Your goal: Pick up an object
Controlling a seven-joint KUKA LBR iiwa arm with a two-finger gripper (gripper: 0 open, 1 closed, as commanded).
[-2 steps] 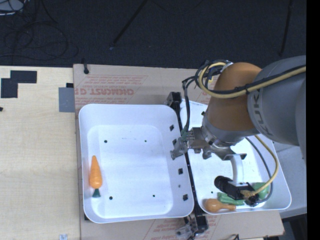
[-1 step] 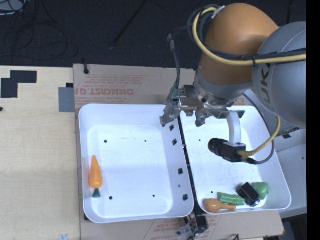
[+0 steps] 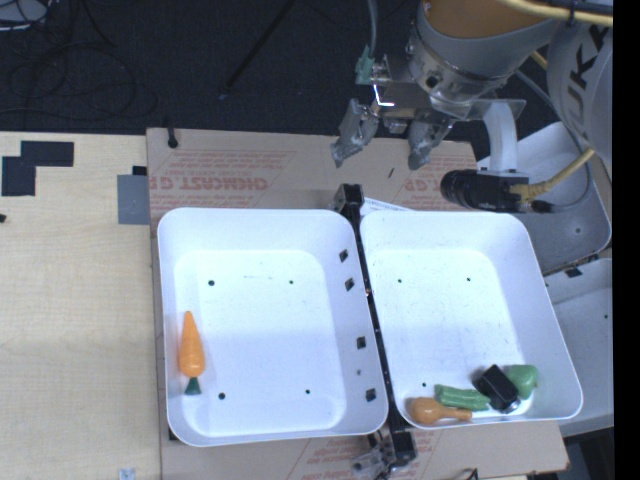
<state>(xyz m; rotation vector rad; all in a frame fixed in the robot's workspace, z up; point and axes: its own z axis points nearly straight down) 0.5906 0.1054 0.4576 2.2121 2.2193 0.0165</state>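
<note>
The grey arm (image 3: 500,18) comes in from the upper right, its orange band showing at the top of the view, and its wrist hangs above the far edge of the bench (image 3: 80,298), behind the two white bins. The pincer (image 3: 385,148) points downward and toward the bins, its two fingers (image 3: 350,138) spread well apart with open air between them, gripping nothing. It sits over the brown cardboard sheet (image 3: 250,173) beyond the bins, near the far end of the divider where the bins meet, and well apart from every object. In the left bin (image 3: 250,230) an orange carrot toy (image 3: 190,346) lies against the left wall near the front corner, its long axis running roughly front to back, the green leafy tip (image 3: 191,386) pointing toward the front of the bin and the rounded orange end pointing toward the far side. In the right bin (image 3: 450,228) a cluster of things rests in the front right corner: an orange pear-shaped piece (image 3: 432,411) with its narrow end pointing right, a green pod-like piece (image 3: 462,398) lying nearly sideways just beside it, a small black block (image 3: 496,386) set at a tilt, and a green rounded piece (image 3: 522,376) touching the black block on its right side.
</note>
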